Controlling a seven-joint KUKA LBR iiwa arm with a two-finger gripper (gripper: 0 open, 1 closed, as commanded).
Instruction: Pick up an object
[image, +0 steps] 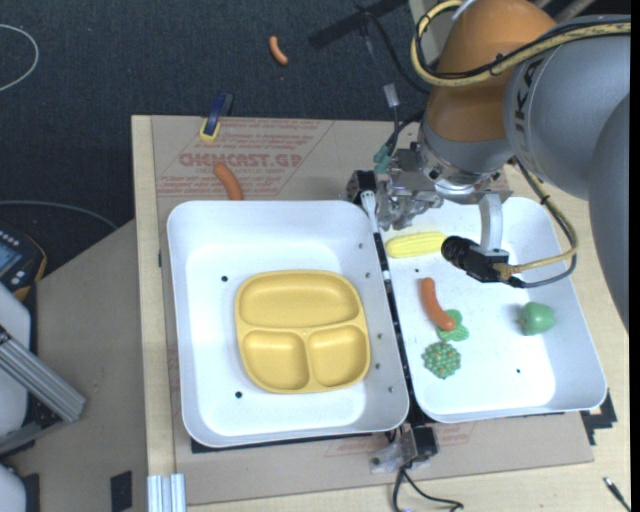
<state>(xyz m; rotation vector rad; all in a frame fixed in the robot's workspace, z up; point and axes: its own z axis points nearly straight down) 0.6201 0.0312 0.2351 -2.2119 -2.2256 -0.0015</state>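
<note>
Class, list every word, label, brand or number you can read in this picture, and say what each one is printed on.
"CHEMCAST GP", roughly, in faded red letters, on the brown board behind the left bin; the last letters are unsure.
Smaller red print lines above and below it on the board: too small and blurred to read.
The yellow divided plate, the bins and the toy foods bear no readable text.

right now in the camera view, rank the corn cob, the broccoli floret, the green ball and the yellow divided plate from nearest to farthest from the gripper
Measured from the gripper:
1. corn cob, just below it, top of the right bin.
2. broccoli floret, lower middle of the right bin.
3. green ball, right side of that bin; yellow divided plate, left bin. Too close to call.
</note>
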